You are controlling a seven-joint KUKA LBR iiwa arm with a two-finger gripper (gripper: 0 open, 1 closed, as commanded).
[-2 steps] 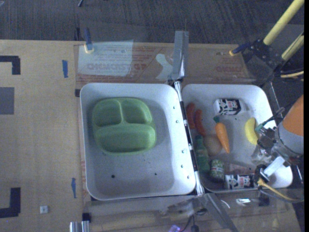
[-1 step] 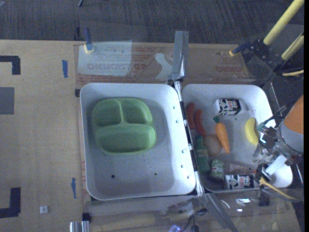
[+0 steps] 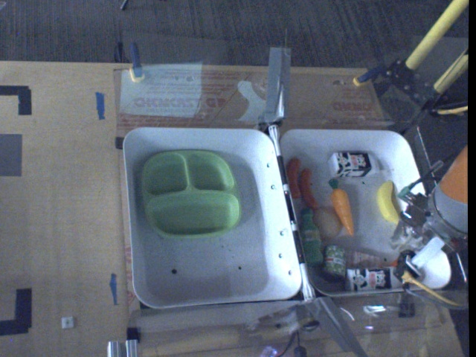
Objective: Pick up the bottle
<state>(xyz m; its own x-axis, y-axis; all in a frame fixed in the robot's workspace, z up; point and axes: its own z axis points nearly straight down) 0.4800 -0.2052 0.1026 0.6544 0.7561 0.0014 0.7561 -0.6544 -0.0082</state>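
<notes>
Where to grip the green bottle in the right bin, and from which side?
Grip the green bottle across its narrow body, coming from above. It appears to lie flat along the right bin's left wall, so close the fingers wall-side and carrot-side. Wall clearance looks tight.

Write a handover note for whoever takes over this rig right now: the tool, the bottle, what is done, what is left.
Tool: over the right edge of the right bin, beside the banana; the bottle is not in it.
Bottle: green, lying along that bin's left wall, below the red sausages, apart from the tool.
Done: nothing yet; the bottle is not picked up.
Left: cross the bin to the bottle, grasp it, lift.
</notes>
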